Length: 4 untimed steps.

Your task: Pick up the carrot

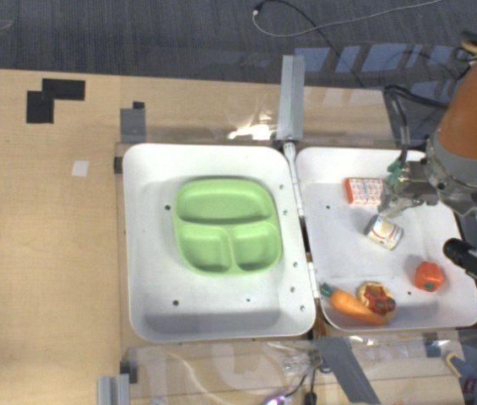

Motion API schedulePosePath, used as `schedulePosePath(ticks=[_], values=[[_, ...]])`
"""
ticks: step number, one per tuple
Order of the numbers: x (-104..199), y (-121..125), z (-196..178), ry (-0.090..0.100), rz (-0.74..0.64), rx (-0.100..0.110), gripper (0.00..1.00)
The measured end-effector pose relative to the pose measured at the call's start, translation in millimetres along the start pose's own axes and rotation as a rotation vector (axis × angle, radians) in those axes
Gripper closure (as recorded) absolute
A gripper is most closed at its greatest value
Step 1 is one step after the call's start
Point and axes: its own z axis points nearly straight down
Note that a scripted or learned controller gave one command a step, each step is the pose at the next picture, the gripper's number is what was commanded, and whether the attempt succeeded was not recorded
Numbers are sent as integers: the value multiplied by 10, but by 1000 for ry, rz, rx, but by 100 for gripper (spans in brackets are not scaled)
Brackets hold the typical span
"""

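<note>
Carrot: you will find the carrot (354, 306) lying on its side along the near wall of the right bin (331, 226), close to that bin's near left corner, its green stub pointing left and its orange body running to the right.
Claw: your gripper (392, 210) hangs over the far middle of the right bin, under the grey wrist and orange band that come in from the right; you cannot tell from this view whether its fingers are parted or closed, since they are dark and bunched over a can.
Carrot against claw: the carrot sits well apart from the gripper, nearer to you and a little to the left of it, with bare bin floor between them.
Right bin: besides the carrot you have a small silver can (385, 232) tilted just under the gripper, a red-and-white box (362, 191) just left of the gripper, a red pepper (428, 277) toward the near right, and a round pizza-like toy (377, 298) touching the carrot's right end.
Left bin: the left bin (149, 251) holds a green divided tray (225, 226), set flat at its middle, with one long compartment on the far side and two smaller ones near.
</note>
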Motion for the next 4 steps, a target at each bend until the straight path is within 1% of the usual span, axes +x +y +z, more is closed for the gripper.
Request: schedulePosePath(ticks=[1, 2, 3, 4], values=[[1109, -59, -1264, 1, 202, 2, 100], [1117, -46, -1375, 0, 194, -2, 100], [1117, -46, -1374, 0, 194, -2, 0], [1124, -33, -1485, 0, 185, -5, 100]])
